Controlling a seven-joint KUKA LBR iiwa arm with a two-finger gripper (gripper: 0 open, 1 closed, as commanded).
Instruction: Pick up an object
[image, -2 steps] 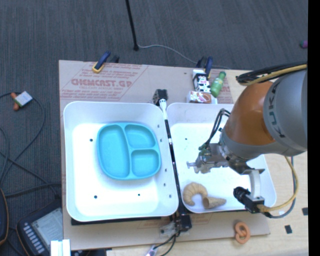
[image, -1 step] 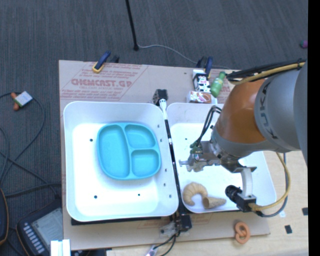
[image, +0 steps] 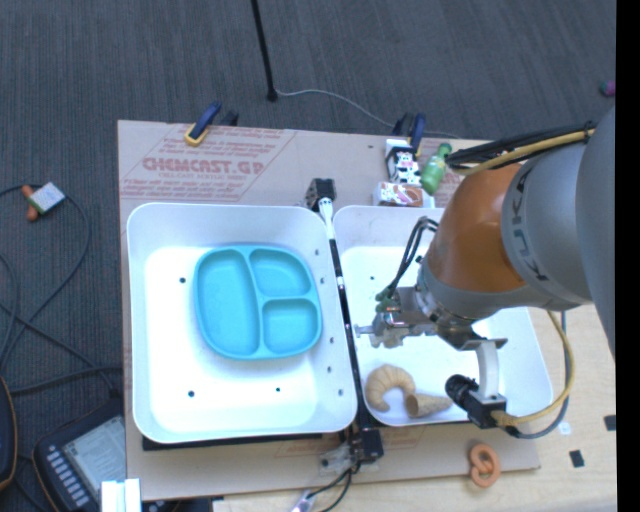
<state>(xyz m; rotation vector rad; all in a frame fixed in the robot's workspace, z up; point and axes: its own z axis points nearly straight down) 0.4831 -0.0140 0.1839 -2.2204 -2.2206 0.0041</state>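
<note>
You are looking down on a bench (image: 215, 150) of brown board that carries two shallow white bins side by side. The left bin (image: 160, 400) holds a light blue divided plate (image: 257, 302) with three compartments, lying flat near the bin's middle. The right bin (image: 365, 260) sits against it at 3 o'clock, and the arm (image: 520, 235), grey with an orange band above the wrist, reaches over this bin from 3 o'clock and hides much of its floor. The gripper (image: 385, 328) hangs low at the bin's left part, close to the dividing wall, and you cannot tell from this angle how its tool stands. Below it, toward 6 o'clock, a tan croissant (image: 388, 385) lies on the bin floor near the front wall, apart from the gripper. Just beside the croissant at 3 o'clock lies a small tan cone (image: 428, 405), with its tip pointing toward the croissant. A black part on the arm (image: 468, 392) sits just at 3 o'clock of that cone. Outside the bins, an orange ring (image: 484, 464) rests on the board at 5 o'clock of the right bin, and a green bottle (image: 435, 170) with small boxes beside it stands at 12 o'clock of that bin.
</note>
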